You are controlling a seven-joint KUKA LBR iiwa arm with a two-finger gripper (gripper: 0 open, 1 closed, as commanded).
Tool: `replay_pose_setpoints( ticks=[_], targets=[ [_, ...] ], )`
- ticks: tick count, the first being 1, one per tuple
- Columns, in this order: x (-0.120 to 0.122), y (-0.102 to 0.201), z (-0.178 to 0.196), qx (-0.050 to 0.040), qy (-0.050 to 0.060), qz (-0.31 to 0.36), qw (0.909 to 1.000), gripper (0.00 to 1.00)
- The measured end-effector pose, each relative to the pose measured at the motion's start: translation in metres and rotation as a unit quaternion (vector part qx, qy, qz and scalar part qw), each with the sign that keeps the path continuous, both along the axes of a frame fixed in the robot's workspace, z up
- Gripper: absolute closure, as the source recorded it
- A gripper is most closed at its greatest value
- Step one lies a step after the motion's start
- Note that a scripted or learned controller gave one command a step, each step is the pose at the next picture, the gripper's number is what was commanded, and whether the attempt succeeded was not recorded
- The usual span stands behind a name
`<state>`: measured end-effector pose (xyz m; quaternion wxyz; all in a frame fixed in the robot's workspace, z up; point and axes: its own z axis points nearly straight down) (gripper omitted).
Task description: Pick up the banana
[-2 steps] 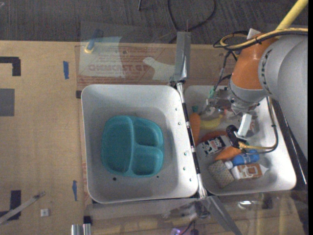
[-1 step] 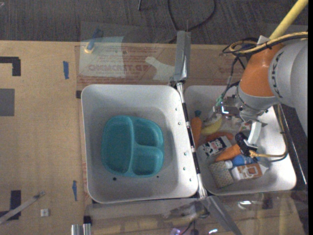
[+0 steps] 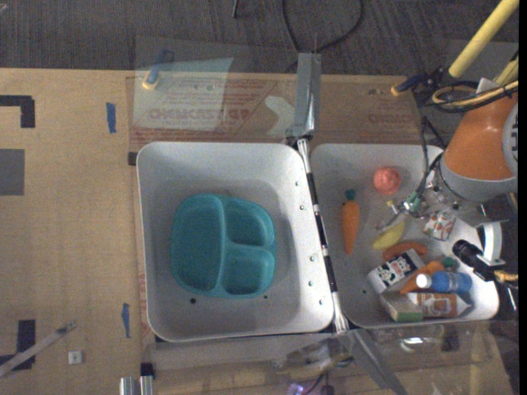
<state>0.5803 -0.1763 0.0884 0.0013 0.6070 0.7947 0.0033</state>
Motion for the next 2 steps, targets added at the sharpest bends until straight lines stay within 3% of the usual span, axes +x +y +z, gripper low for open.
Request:
replay_pose_setpoints(
  ticks=[1, 2],
  targets=[
    [-0.038, 0.016, 0.045, 0.0002, 0.003, -0.081, 0.9967, 0.00],
    [-0.028, 0.016, 0.035, -0.0011, -0.019, -0.053, 0.9984, 0.00]
  ],
)
